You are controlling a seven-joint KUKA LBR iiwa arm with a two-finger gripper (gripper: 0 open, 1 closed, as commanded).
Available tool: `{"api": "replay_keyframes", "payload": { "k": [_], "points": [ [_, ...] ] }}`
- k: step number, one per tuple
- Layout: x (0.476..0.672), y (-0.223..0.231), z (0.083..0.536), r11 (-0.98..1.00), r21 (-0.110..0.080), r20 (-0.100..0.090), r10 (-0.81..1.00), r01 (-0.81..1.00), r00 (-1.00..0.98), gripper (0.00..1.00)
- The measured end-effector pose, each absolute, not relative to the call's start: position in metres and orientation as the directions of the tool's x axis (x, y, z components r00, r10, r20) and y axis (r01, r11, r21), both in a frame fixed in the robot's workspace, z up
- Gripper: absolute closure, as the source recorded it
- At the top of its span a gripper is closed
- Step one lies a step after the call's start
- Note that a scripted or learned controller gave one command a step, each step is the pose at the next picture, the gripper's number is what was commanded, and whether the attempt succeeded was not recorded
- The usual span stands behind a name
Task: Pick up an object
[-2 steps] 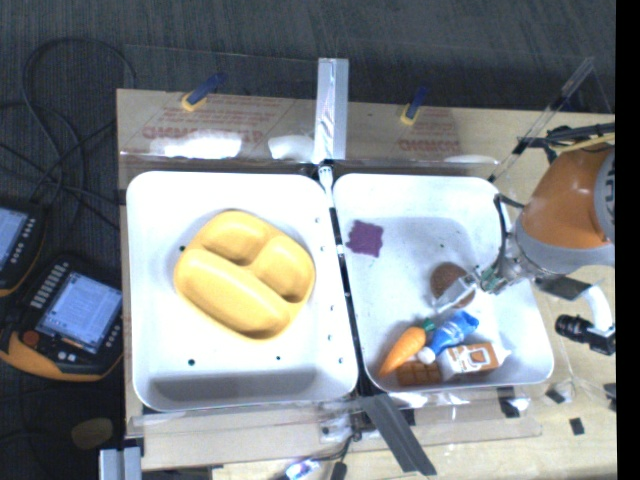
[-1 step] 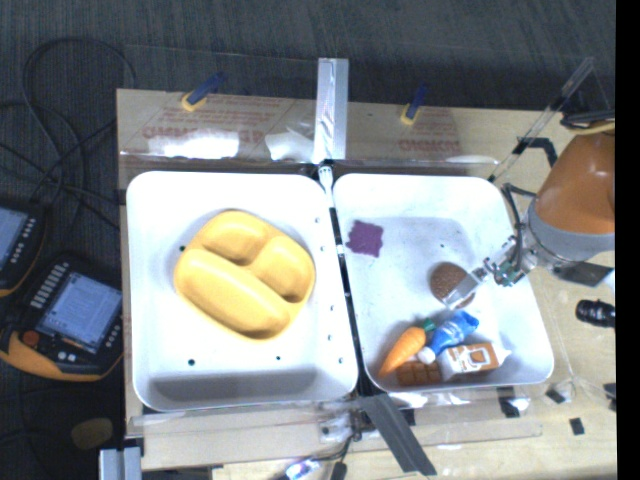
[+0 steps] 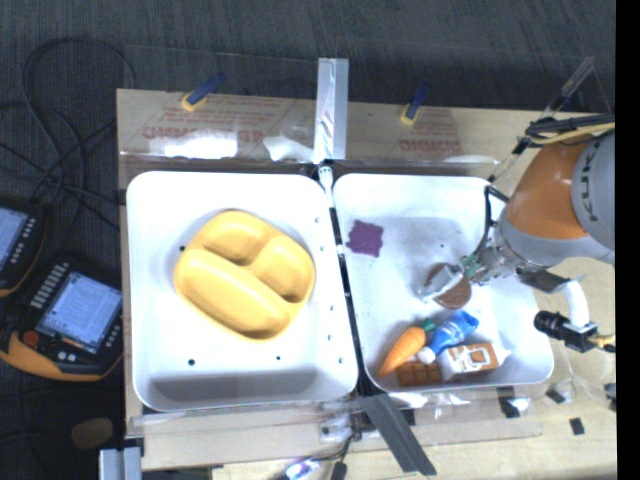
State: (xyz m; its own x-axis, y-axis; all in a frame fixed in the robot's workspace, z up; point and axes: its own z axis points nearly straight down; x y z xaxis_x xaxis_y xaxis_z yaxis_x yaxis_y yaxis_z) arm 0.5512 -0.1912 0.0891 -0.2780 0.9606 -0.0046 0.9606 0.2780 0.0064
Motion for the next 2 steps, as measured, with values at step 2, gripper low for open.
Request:
{"api": "replay_keyframes", "payload": {
  "k": [2],
  "points": [
    [0.505, -0.15, 0.09, 0.107, 0.01, -0.005, 0.994, 0.994, -0.107, 0.0]
  ]
}}
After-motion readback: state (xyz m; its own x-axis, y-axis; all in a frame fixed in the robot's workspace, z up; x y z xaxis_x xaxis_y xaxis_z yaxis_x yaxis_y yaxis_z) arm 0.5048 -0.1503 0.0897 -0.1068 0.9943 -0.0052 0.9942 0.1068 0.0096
